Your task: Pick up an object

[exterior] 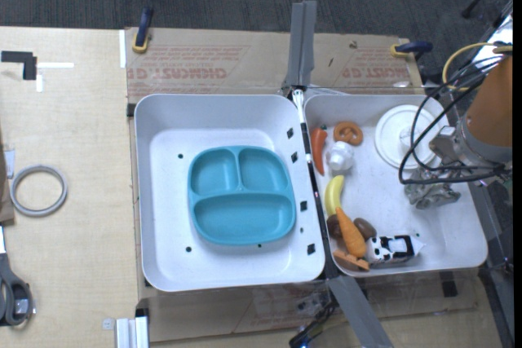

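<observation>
Your arm [495, 106] comes in from the 3 o'clock edge, its orange band sitting over the right bin's [457, 257] far side, with black and yellow cables looping off the wrist. It bends downward so that the gripper [431, 193] hangs low over the bin floor, at about 3 o'clock of that bin's centre. You can see grey metal finger parts there, but from this angle you cannot tell whether they are spread or closed, and nothing shows between them.

The things you could pick lie mostly along the right bin's 9 o'clock wall. A pretzel [348, 132] sits toward 11 o'clock, with a white lump [339, 156] just below it and an orange-red carrot piece [318, 151] beside that, against the wall. A banana [333, 194] stands at 9 o'clock. At 7 o'clock you have a larger carrot [351, 234], a small brown item [364, 227] touching it, and a black-and-white cow toy [393, 249] just to its right. A white round lid [403, 134] rests at 1 o'clock, near the arm's cables. All of these lie apart from the gripper.

The left bin [155, 200] holds a teal divided plate [242, 195] at its centre. On the bench at 9 o'clock lies a grey tape ring [36, 190].
</observation>
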You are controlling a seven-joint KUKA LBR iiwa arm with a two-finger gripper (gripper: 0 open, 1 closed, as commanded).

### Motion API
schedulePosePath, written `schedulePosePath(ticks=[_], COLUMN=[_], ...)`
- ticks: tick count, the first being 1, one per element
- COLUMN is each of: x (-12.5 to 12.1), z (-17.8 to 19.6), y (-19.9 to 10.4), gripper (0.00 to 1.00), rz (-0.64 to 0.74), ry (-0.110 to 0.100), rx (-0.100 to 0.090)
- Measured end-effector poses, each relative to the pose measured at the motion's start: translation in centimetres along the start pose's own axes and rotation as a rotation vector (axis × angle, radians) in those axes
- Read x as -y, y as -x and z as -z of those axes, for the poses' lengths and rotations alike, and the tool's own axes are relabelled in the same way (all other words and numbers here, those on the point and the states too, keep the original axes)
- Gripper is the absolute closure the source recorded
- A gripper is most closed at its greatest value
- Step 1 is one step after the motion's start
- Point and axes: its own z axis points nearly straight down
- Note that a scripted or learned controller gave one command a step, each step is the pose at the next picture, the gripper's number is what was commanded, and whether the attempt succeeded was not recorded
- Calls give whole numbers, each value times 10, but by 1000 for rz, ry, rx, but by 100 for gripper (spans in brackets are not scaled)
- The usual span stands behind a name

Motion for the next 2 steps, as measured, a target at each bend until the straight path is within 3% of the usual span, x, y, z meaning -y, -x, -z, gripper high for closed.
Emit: schedulePosePath(ticks=[2], x=[56], z=[-7], y=[60], gripper=[100], rz=[-8], ry=[-1], rx=[2])
